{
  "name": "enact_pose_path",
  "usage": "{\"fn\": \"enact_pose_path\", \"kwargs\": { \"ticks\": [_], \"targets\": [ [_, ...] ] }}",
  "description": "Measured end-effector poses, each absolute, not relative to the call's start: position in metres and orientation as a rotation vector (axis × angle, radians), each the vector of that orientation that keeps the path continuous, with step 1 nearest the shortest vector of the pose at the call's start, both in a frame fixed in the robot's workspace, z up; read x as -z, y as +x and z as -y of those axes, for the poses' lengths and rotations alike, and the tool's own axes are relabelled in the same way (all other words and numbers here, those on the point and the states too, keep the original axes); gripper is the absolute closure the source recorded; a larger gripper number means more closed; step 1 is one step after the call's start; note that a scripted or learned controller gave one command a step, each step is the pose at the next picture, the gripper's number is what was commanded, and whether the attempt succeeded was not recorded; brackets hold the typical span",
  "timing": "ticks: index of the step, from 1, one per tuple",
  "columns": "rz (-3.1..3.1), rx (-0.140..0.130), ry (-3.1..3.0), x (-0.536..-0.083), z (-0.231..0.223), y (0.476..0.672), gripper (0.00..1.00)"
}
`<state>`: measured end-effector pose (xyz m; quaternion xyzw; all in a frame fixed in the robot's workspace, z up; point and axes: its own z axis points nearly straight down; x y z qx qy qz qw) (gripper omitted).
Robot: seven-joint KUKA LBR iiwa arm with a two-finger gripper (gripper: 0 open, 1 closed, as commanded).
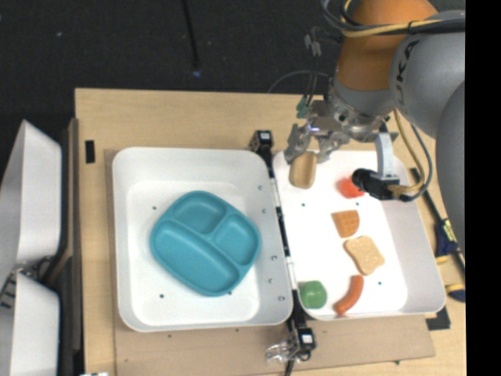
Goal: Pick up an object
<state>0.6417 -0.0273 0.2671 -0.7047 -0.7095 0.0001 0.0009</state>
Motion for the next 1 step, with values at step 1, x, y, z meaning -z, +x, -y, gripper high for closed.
{"fn": "enact_pose_path", "kwargs": {
  "ticks": [1],
  "targets": [
    [2.227,-0.001,-2.215,-0.2557,-0.0152,0.6333,1.00]
  ]
}}
